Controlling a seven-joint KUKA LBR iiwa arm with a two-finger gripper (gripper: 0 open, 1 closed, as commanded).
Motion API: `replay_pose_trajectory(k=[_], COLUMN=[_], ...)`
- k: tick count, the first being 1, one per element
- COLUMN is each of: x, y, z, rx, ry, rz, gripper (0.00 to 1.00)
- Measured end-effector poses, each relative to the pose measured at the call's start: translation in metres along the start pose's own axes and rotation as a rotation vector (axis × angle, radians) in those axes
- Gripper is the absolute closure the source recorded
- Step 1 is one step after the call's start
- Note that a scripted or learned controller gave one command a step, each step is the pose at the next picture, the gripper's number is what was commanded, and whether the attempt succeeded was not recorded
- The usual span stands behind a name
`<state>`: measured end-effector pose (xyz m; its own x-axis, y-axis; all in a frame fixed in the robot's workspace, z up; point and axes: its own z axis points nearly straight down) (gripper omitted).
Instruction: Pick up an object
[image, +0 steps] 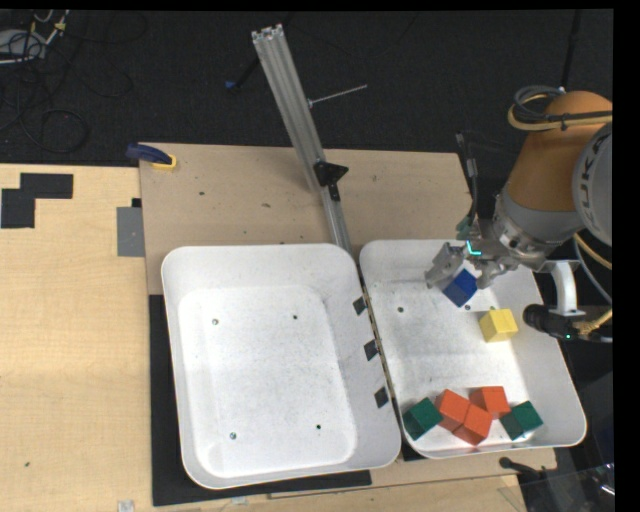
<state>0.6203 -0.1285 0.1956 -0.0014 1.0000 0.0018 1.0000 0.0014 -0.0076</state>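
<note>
Nearest the lens, green block (421, 416), orange blocks (467, 411) and second green block (520, 419) clustered at front edge of right bin (560, 375). Farther back, blue block (461, 288) pinched between fingers of gripper (456, 272), tilted, over rear part of same bin. Yellow block (498, 324) just beside, on bin floor. Left bin (200, 270) alongside, touching right one. Metal rail (295, 110) slanting across bench (230, 195) behind
</note>
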Motion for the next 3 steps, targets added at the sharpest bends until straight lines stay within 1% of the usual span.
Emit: replay_pose_trajectory(k=[1, 2, 3], x=[0.000, 0.008, 0.009], y=[0.001, 0.002, 0.003], z=[-0.002, 0.059, 0.105], rx=[-0.004, 0.002, -0.006], ry=[-0.001, 0.000, -0.002], rz=[0.000, -0.002, 0.000], gripper=[0.00, 0.00, 0.00])
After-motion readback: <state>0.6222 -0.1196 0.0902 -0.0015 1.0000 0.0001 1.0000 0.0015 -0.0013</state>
